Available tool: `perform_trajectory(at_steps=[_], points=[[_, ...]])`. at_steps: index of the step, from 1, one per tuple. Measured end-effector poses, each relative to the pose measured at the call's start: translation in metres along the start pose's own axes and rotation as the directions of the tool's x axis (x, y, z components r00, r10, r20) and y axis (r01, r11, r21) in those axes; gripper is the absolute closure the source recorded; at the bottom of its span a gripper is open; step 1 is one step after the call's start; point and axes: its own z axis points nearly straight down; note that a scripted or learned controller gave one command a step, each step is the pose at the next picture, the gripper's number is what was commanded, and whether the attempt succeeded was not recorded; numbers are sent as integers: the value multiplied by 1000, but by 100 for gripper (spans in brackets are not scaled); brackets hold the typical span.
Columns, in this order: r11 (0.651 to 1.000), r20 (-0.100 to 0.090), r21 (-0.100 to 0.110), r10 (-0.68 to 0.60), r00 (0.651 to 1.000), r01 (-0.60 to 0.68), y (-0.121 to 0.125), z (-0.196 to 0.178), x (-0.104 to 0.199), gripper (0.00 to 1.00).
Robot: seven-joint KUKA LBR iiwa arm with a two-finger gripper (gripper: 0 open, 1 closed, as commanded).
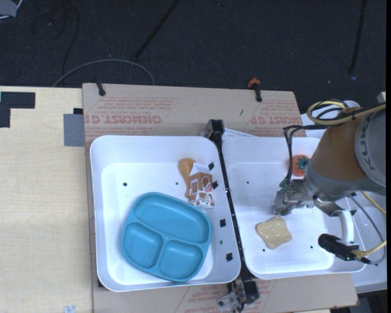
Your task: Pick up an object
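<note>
The gripper [285, 202] sits low in the right bin [260, 155], right of frame centre, with the grey arm and its orange band reaching in from the right edge. How far the claw is spread, and whether it has hold of anything, cannot be told at this resolution — the mechanism reads as one dark grey mass.

Nearest candidate: a tan toast-shaped piece [274, 232], lying flat on the bin floor just below and slightly left of the gripper, apparently apart from it. Judged properties: light, thin, probably a stiff plastic or foam toy. A flat-lying piece offers little height, so the grasp should close across its narrower width at the edges, with the claw brought right down to the floor.

A second item, orange-red with a teal patch [300, 165], lies near the upper right of the same bin, partly hidden by the arm.

The left bin [111, 175] holds a blue compartment tray [166, 235], a small printed packet [200, 191] and an orange-tan piece [186, 167] — the tray is broad and likely smooth, so a poor fit for a narrow claw.
</note>
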Motion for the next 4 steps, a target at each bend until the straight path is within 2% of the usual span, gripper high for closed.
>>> perform_trajectory(at_steps=[2,3,4], points=[[1000,3,-10,-8,1000,8,8,-123,8,100],[1000,3,-9,-7,1000,7,9,-166,7,100],[1000,0,-1,-9,1000,9,-3,-150,64,100]])
